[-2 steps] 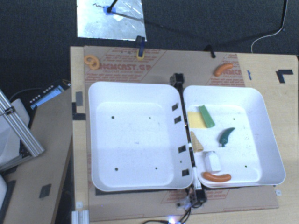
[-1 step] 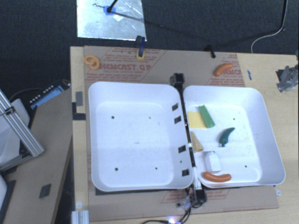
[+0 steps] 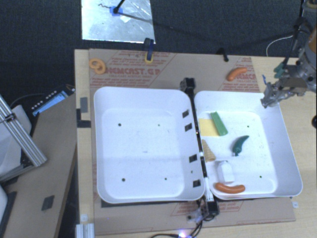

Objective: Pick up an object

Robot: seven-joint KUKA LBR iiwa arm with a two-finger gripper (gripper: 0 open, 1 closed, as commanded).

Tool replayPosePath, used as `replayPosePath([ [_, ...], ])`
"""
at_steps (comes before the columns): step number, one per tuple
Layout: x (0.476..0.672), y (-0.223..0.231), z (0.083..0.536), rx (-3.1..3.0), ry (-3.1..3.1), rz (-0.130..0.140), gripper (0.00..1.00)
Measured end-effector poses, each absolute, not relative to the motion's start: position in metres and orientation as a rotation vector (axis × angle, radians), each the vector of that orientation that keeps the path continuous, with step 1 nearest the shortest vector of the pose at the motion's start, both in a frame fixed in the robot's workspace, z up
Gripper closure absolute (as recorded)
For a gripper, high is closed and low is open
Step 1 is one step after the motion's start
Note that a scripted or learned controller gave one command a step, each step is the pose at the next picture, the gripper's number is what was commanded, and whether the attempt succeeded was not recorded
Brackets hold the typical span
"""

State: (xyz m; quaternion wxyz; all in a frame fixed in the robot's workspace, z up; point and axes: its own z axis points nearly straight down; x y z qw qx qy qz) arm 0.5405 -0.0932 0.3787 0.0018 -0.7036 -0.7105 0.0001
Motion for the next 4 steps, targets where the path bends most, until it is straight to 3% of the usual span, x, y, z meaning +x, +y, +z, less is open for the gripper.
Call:
replayPosePath([
  [1,0.485,-0.090,0.486,-2.223,-2.235,-0.014,1.00],
  [2,0.486,0.047,0.371,-2.196,-2.236,0.005,1.00],
  [3,0.487,0.114,0.420,-2.209,-2.236,-0.011,1.00],
  [4,0.487,0.043,0.394,-2.228,-2.218,0.000,1.00],
])
